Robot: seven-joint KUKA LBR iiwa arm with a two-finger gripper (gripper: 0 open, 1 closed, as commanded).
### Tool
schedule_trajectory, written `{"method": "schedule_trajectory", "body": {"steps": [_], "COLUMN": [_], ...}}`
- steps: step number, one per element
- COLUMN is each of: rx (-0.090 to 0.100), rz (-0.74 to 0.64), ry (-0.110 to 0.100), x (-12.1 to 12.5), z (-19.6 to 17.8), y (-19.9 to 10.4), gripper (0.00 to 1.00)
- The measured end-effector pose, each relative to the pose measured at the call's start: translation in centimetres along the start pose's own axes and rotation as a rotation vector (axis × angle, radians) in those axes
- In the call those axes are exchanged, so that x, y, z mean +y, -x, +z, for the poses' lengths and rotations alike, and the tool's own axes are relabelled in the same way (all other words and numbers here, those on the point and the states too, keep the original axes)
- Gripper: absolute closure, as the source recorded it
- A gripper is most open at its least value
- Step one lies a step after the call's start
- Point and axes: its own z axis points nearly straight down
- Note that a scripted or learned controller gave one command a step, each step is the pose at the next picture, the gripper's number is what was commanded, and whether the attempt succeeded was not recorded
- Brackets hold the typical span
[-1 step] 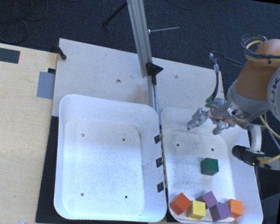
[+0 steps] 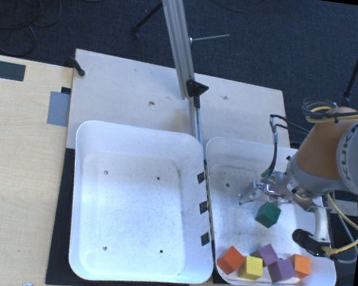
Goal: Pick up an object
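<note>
The arm is cut off by the right edge of the view, and the right bin's right wall is covered by it. The gripper's fingers are too small and blurred to be made out above the green block.

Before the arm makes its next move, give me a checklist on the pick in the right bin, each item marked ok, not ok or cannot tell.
1. Gripper is over the right bin: ok.
2. Green block sits just below the gripper, apart from the other blocks: ok.
3. Green block is between the fingers: cannot tell.
4. Green block is lifted off the bin floor: cannot tell.
5. Other blocks stay out of the way: ok; the orange-red block, yellow block, two purple blocks and orange block cluster at the near rim.
6. Left bin is free of the arm: ok.
</note>
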Motion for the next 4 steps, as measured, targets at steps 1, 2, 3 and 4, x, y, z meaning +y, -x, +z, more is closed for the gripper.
{"method": "schedule_trajectory", "body": {"steps": [1, 2, 3, 4], "rx": [0.000, 0.000, 0.000, -0.001], "rz": [-0.001, 0.004, 0.008, 0.012], "ry": [0.013, 0.012, 0.012, 0.013], "x": [-3.6, -3.6, -3.6, -3.6], "z": [0.8, -0.1, -0.1, -1.1], "y": [1.8, 1.9, 1.9, 1.9], "gripper": [0.00, 1.00, 0.00, 1.00]}}
